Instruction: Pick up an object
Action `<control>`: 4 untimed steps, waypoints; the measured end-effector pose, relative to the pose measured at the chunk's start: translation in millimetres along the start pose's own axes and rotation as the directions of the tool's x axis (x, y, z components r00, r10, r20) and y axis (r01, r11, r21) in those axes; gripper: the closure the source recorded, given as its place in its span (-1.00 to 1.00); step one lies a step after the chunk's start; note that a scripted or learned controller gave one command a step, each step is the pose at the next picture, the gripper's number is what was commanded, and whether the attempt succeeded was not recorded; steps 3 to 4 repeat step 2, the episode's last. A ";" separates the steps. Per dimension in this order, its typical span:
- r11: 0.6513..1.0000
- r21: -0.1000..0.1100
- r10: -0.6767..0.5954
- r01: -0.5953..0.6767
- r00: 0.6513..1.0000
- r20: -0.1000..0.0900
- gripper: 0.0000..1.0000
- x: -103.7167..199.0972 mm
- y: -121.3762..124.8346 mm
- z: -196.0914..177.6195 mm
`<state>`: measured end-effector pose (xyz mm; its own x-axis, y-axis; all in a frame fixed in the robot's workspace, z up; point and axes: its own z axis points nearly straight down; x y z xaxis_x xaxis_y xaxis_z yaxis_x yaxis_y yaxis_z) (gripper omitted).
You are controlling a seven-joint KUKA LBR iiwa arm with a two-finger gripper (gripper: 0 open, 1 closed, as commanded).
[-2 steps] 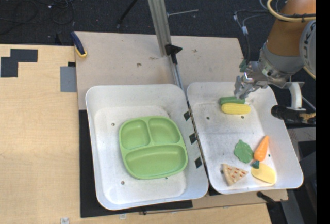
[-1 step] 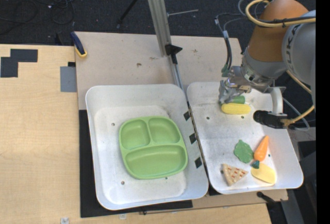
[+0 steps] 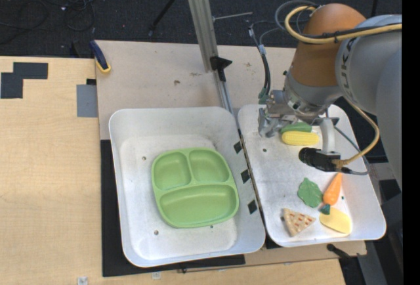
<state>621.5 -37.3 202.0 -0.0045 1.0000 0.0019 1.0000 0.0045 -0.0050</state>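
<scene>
the right bin [image 3: 262, 165] keeps bare white floor along its left half, while its toys crowd the right side and the near corner. the left bin [image 3: 131, 146] carries a green divided plate [image 3: 195, 186] at its middle, with open margin all round. the hand [image 3: 279, 121] hangs low over the right bin's far end, just beside a yellow corn cob [image 3: 299, 138]; i cannot tell how its fingers stand. nearer lie a green leaf [image 3: 310, 192], a carrot [image 3: 333, 189], a pizza slice [image 3: 297, 220] and a cheese wedge [image 3: 337, 220].
</scene>
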 end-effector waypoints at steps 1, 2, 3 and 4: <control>1.000 0.000 -0.001 0.001 1.000 -0.001 1.00 63.2 -5.5 -2.5; 1.000 -0.003 -0.002 0.002 1.000 0.000 1.00 120.5 -16.7 -16.4; 1.000 -0.003 -0.002 0.002 1.000 0.000 1.00 120.5 -16.7 -16.4; 1.000 -0.003 -0.002 0.002 1.000 0.000 1.00 120.5 -16.7 -16.4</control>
